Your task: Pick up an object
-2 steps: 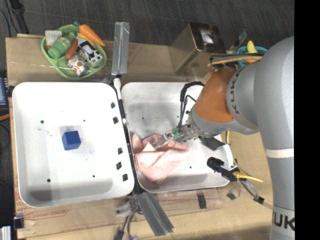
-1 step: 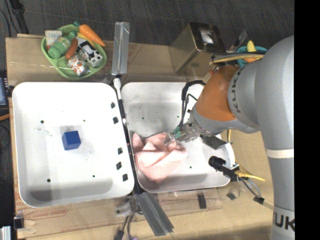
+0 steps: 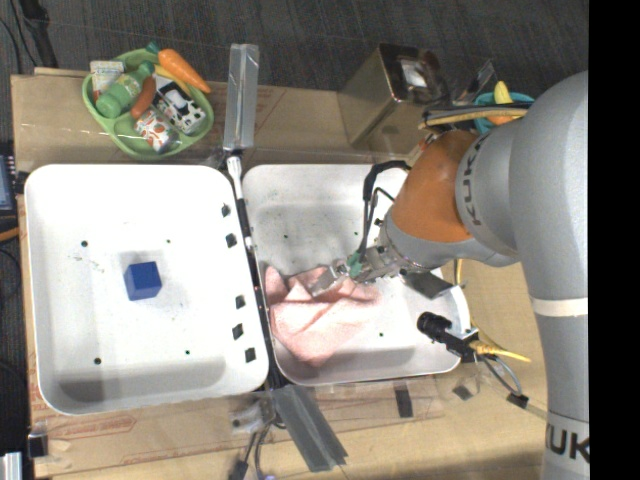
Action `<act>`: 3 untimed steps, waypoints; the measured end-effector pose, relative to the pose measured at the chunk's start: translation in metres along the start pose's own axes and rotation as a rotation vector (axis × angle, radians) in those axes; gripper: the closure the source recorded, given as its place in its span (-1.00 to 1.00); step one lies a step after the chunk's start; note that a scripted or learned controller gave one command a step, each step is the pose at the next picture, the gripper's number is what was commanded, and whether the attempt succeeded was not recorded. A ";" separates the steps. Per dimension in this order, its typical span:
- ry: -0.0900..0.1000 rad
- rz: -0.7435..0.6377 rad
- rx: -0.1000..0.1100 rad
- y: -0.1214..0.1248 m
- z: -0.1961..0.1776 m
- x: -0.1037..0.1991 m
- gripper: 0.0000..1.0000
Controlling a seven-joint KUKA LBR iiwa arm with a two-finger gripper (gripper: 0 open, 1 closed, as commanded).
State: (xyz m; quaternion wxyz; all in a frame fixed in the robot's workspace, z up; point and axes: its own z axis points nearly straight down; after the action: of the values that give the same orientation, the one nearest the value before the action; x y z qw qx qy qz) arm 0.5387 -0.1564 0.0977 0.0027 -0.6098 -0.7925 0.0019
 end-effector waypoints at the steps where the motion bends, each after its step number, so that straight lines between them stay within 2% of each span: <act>1: 0.002 -0.002 0.005 0.000 -0.007 0.000 1.00; 2: 0.002 -0.003 0.005 0.000 -0.007 0.000 -1.00; 3: -0.001 -0.168 -0.003 0.009 -0.067 0.031 -1.00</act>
State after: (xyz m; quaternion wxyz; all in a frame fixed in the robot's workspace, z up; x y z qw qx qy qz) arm 0.5393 -0.1240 0.1644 0.0013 -0.5414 -0.8408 0.0007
